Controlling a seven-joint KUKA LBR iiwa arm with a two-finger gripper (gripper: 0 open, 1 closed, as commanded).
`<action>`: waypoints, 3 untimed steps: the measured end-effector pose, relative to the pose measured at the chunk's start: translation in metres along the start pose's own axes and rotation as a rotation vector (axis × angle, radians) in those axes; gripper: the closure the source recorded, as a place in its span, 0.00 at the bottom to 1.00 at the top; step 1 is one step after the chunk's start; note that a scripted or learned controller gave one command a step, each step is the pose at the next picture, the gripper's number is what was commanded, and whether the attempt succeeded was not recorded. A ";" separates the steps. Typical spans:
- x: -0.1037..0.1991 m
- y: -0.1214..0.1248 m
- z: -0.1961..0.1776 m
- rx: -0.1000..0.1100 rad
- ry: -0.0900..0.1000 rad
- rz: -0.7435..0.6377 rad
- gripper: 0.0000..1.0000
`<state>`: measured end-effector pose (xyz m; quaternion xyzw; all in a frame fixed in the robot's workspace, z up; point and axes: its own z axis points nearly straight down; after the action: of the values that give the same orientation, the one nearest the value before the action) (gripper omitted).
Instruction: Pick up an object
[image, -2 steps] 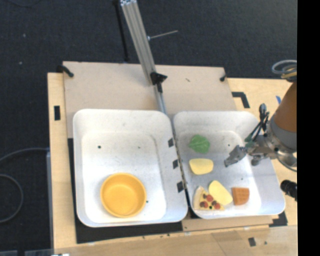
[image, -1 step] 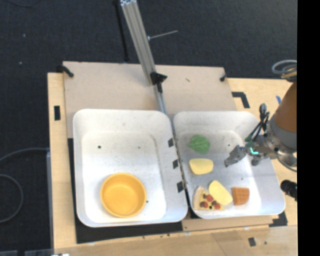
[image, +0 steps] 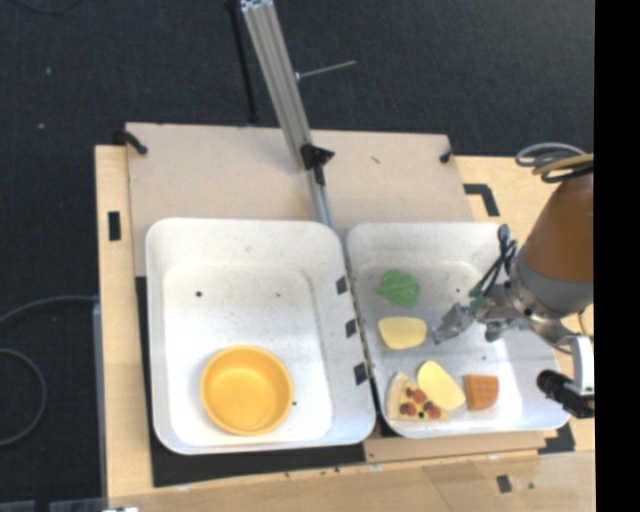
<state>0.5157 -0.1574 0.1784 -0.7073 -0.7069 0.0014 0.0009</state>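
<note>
Wooden counter carries both bins; my jaws hover beside the pale yellow piece, their spread unclear to me.

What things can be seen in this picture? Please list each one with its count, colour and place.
bins: 2, white, side by side on the bench, left bin, right bin
bowl: 1, yellow, left bin, near corner
green piece: 1, green, right bin, far part
pale yellow piece: 1, right bin, middle
wedge: 1, pale yellow, right bin, near edge
piece with red spots: 1, beside the wedge
orange block: 1, right bin, near edge
arm: 1, grey and orange, from the right
gripper: 1, over the right bin, beside the pale yellow piece
</note>
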 end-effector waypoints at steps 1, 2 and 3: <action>-0.001 -0.002 0.042 0.000 0.000 0.000 0.00; -0.002 -0.002 0.079 -0.003 -0.001 0.000 0.00; -0.003 -0.001 0.066 -0.009 -0.001 0.005 1.00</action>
<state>0.5149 -0.1603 0.1119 -0.7092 -0.7050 -0.0014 -0.0026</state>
